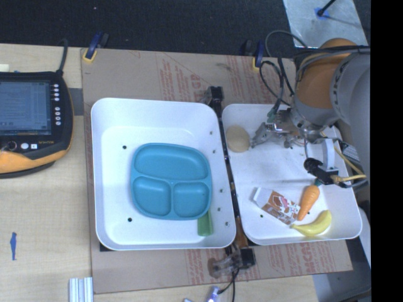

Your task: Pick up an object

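The left bin (101, 168) holds a blue divided plate (170, 181) and a green block (204, 224). The right bin (352, 225) holds a carrot (308, 201), banana (314, 225), packet (278, 206) and beige ball (238, 138). The claw (276, 133) hangs spread and holding nothing near the bin's far edge.

Left bin (107, 168) holding a blue divided plate (170, 180) and green block (204, 224); right bin (252, 228) with beige round object (238, 138), snack packet (277, 206), carrot (308, 201), banana (315, 224); gripper (274, 133) spread open above the bin's far end
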`<state>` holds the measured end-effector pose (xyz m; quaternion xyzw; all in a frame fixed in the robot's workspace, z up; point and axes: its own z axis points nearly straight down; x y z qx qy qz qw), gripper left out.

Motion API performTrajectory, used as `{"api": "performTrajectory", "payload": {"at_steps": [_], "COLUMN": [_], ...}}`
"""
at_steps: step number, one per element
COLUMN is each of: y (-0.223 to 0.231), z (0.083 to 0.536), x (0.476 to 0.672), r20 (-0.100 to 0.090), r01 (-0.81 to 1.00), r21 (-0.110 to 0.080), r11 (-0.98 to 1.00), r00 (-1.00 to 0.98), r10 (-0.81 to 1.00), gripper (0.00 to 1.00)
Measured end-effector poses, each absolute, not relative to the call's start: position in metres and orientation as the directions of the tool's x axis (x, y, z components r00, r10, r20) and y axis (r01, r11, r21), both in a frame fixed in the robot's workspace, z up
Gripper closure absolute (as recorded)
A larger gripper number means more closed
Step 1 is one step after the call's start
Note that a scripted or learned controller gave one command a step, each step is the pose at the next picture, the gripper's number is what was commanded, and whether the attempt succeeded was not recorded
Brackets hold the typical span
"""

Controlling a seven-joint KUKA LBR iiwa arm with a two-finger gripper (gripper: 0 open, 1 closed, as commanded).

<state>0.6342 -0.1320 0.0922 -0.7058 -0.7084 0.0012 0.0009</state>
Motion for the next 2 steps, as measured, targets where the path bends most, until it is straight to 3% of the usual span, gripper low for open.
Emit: {"api": "performTrajectory", "payload": {"at_steps": [1, 2], "y": [-0.187, -0.213], "z": [0.162, 0.197], "x": [0.575, 0.511], "r20": [0.0, 0.0], "r01": [1.0, 1.0], "r21": [-0.003, -0.003], "r11": [0.003, 0.003], "r00": [-0.003, -0.003], "r10": [1.0, 1.0], "gripper": [0.0, 0.0]}}
